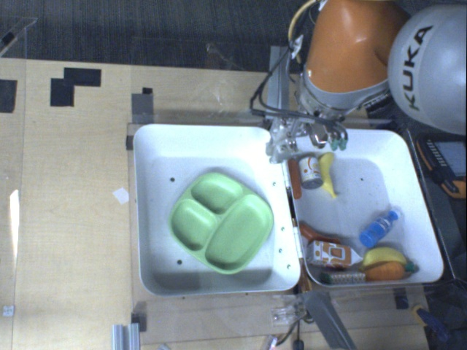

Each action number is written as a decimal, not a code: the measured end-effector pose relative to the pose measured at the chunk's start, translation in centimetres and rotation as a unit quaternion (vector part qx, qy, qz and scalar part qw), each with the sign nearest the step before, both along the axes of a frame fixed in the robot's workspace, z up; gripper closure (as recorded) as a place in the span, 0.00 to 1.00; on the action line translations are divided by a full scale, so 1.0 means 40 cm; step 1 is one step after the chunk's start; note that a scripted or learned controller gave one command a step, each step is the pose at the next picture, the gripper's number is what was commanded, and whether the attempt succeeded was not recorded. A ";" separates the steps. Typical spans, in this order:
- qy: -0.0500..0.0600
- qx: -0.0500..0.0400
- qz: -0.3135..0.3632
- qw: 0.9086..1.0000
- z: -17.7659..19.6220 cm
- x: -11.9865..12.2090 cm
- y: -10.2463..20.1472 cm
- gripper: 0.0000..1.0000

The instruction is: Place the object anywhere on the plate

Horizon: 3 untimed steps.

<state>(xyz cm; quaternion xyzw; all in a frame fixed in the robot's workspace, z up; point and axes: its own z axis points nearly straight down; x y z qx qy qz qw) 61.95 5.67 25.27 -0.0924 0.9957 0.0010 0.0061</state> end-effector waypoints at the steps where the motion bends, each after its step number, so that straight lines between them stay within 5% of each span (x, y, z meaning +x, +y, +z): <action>1: 0.002 0.000 0.025 1.000 -0.106 -0.011 0.130 1.00; 2: 0.002 -0.002 0.128 0.992 -0.166 -0.170 0.035 1.00; 3: -0.001 -0.003 0.242 0.970 -0.138 -0.170 -0.120 1.00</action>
